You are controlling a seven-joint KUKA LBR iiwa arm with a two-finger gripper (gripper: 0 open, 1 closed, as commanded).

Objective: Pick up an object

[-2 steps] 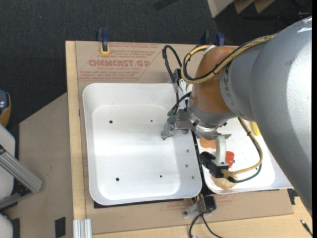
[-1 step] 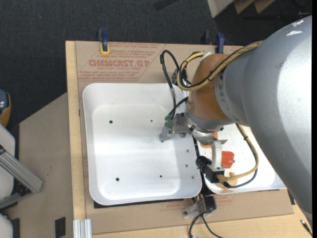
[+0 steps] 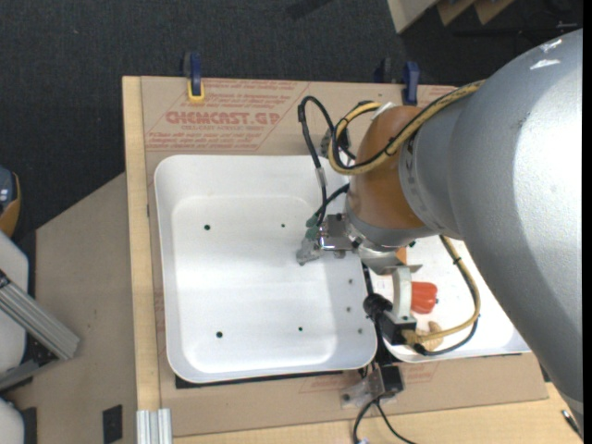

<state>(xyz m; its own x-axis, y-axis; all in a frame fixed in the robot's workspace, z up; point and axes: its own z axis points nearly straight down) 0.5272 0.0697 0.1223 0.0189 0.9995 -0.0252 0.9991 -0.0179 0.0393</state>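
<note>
My gripper [image 3: 311, 246] hangs low over the right part of the left white bin [image 3: 185, 248], close to the wall shared with the other bin. Its small metal tip points left toward the bin's middle. No object is visible at the tip. A red-orange object [image 3: 424, 296] lies in the right bin [image 3: 499, 326], partly covered by the arm's wrist and cables. The grey arm with its orange band [image 3: 384, 183] hides most of the right bin.
Both bins sit on a brown board [image 3: 222, 109] held by blue clamps [image 3: 193, 66] at the back. Black and yellow cables [image 3: 319, 146] loop around the wrist. Dark floor surrounds the bench.
</note>
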